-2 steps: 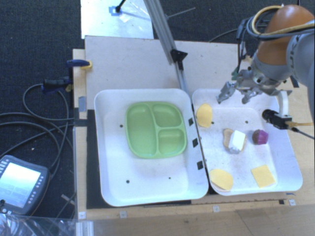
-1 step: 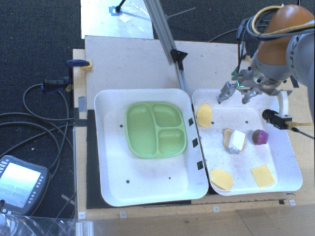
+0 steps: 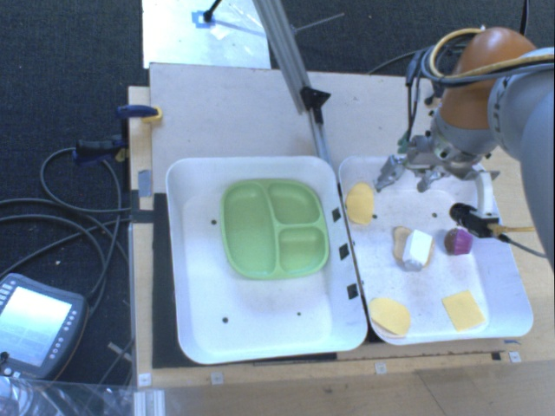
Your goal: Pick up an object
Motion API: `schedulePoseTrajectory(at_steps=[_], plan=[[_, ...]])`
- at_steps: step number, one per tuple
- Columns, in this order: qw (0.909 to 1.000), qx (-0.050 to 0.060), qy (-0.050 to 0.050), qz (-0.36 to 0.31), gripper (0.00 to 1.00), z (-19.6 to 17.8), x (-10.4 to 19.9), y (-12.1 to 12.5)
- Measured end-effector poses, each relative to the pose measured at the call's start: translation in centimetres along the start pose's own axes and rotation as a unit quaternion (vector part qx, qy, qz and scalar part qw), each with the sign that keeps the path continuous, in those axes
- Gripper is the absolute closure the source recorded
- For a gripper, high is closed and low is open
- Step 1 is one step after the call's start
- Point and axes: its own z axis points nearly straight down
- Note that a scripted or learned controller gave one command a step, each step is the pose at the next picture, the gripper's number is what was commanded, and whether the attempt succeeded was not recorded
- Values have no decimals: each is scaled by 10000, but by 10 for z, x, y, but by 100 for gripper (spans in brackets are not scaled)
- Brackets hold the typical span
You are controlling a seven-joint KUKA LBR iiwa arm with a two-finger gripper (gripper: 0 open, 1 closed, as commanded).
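The right bin [image 3: 512, 319] holds several small items. A yellow round piece [image 3: 360, 203] lies by its left wall. A white block [image 3: 418, 247] rests on a tan piece in the middle. A purple item [image 3: 459, 242] lies to the right of the block. A yellow disc [image 3: 390, 316] and a yellow square [image 3: 462, 310] sit near the front. My gripper [image 3: 406, 178] hovers over the bin's far edge, above and right of the yellow round piece. It is open, with nothing between its fingers.
The left bin [image 3: 199, 319] holds a green divided plate [image 3: 276, 229]. A slanted metal pole [image 3: 286, 46] comes down to the bins' shared far corner. Cables and a handheld pendant [image 3: 35, 323] lie on the floor at left.
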Motion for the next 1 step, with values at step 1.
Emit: schedulePoseTrajectory(at_steps=[1], plan=[[10000, 16, 4, -11, 0, 62, 1, 3]])
